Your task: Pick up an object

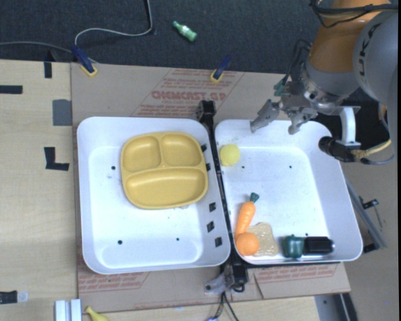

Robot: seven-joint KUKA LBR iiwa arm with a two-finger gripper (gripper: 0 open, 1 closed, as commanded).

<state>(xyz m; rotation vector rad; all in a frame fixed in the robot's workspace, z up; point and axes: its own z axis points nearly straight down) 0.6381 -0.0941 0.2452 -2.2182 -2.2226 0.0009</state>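
The arm is hanging over the right bin's (pixel 334 199) far edge, its hand (pixel 281 120) spread wide and gripping nothing. The carrot (pixel 245 215) is lying against the near-left wall, risking finger collision.

I'm seeing a grey arm (pixel 381 45) wearing an orange band (pixel 344 19), black cables looping on top, ending in a metal-grey two-finger claw (pixel 279 123).
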